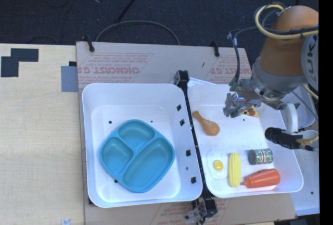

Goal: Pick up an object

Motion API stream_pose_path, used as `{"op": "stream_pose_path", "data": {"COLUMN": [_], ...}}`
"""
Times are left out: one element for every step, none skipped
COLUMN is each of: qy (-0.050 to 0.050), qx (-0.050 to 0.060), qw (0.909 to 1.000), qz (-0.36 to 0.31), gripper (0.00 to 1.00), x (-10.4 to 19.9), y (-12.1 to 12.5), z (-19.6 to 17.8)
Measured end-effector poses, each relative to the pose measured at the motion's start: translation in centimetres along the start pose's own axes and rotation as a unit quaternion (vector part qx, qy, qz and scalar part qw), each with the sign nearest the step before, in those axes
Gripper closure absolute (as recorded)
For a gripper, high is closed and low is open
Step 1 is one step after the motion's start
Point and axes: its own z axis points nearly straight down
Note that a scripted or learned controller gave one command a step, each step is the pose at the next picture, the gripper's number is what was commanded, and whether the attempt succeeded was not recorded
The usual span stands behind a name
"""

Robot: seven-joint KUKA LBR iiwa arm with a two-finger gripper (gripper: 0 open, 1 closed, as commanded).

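Toys lie in the right bin [296, 177] on the desk [36, 140]: a drumstick [206, 124] near its left wall, and along the near edge a fried egg [218, 165], a corn cob [234, 169], a small can [260, 156] and an orange carrot [261, 178]. The gripper [237, 105] hangs low over the bin's far half, right of the drumstick and apart from it; whether its fingers are spread or closed I cannot tell. A blue divided plate [137, 154] sits in the left bin [93, 104].

Divided tray [137, 155] in left bin [88, 114]; right bin [296, 177] holds drumstick [206, 123] behind egg [217, 165], corn [234, 169], can [260, 156].
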Motion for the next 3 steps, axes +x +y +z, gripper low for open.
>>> {"op": "stream_pose_path", "data": {"qy": [0.000,-0.001,-0.001], "qx": [0.000,0.001,0.001], "qw": [1.0000,1.0000,1.0000], "qz": [0.000,0.000,0.000], "gripper": [1.00,1.00,1.00], "x": [4.8,9.4,14.6], "y": [-0.1,-1.8,-1.9], "z": [-0.1,1.0,2.7]}}
